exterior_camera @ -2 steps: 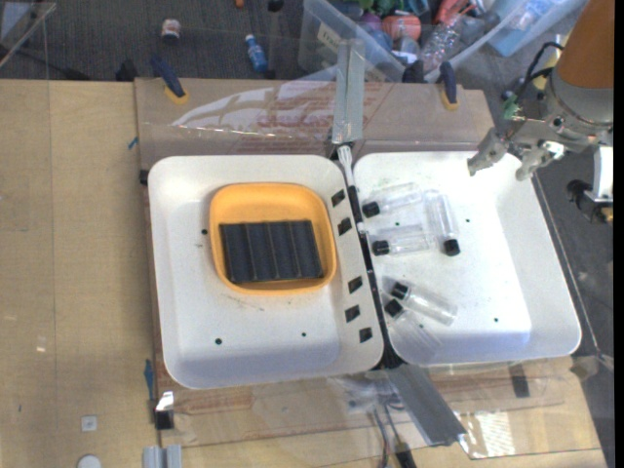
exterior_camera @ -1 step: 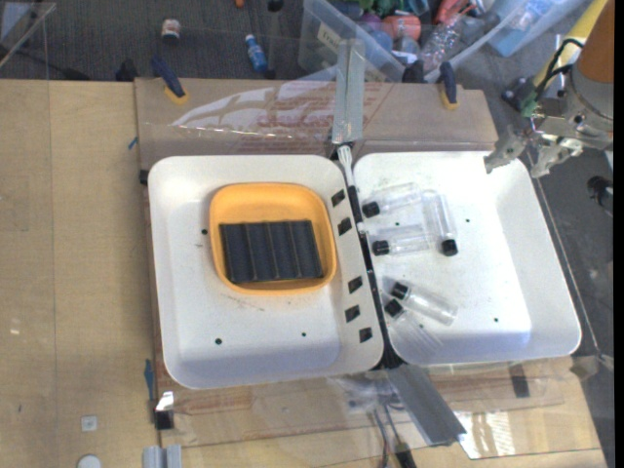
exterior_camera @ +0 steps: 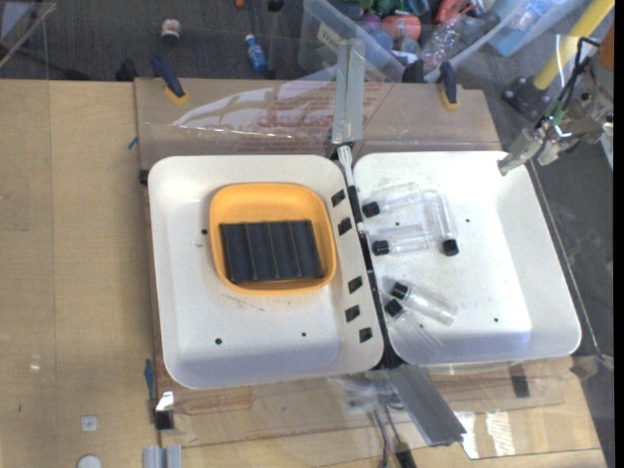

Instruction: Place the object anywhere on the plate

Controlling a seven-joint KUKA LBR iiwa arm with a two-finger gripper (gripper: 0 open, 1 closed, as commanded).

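Note:
An orange plate point(exterior_camera: 272, 195) with rounded corners sits in the left white bin point(exterior_camera: 185, 330). A black ribbed rectangular block point(exterior_camera: 271, 251) lies flat on the plate and covers most of its floor. In the right white bin point(exterior_camera: 517, 261) lie three clear plastic vials with black caps: one near the divider at the far side point(exterior_camera: 405, 203), one below it point(exterior_camera: 408, 242), and one closer to the front point(exterior_camera: 421, 304). A loose black cap point(exterior_camera: 449, 247) rests beside the middle vial.
A row of black clips point(exterior_camera: 353, 261) runs along the divider between the bins. A grey bracket with wires point(exterior_camera: 546, 139) overhangs the right bin's far right corner. A clear tub of colourful toys point(exterior_camera: 429, 8) stands behind the bench.

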